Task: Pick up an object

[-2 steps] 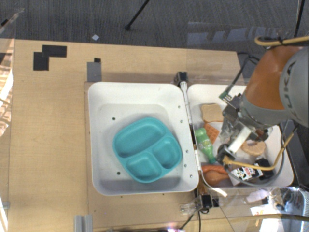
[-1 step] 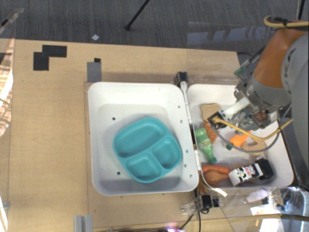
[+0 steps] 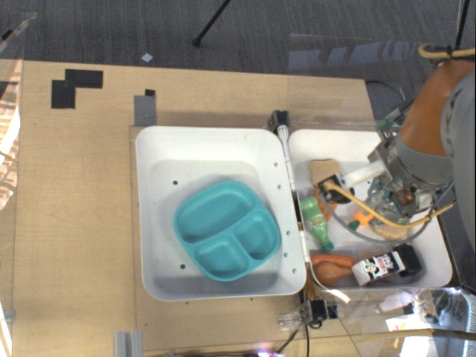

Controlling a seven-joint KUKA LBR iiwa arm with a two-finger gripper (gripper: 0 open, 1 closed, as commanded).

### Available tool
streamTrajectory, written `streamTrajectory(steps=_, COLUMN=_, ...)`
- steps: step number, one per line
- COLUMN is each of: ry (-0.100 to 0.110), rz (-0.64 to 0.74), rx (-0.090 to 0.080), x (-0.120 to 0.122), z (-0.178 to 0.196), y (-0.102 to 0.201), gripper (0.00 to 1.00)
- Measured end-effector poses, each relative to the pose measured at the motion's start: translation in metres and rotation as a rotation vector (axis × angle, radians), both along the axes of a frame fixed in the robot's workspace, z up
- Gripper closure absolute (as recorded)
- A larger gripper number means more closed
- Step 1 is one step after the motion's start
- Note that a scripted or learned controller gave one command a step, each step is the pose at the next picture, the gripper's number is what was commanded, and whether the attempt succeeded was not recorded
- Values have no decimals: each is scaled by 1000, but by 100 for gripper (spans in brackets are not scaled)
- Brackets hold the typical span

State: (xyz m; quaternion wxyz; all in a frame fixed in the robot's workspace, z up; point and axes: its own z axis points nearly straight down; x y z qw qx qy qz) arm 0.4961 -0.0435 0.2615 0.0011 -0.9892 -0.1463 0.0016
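White right bin [image 3: 445, 253] was crowded: green bottle [image 3: 316, 222], orange piece [image 3: 332, 261], brown block [image 3: 325, 171], black-and-white bottle [image 3: 384, 265], all near or touching. My end effector [image 3: 394, 199] hung low over the bin's mid; fingers lost in cable clutter, so couldn't tell wide or narrow, nothing seen held. Risk, my guess: closing on two items at once, or nudging a target away w/o grip. Bottle label too blurred to read. Left bin [image 3: 149, 199] held a teal divided plate [image 3: 226, 230].
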Motion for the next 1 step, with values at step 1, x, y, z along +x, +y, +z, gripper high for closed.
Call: streamTrajectory(steps=1, ry=-4, rz=-63, rx=-1, x=67, z=16, y=-21, gripper=100)
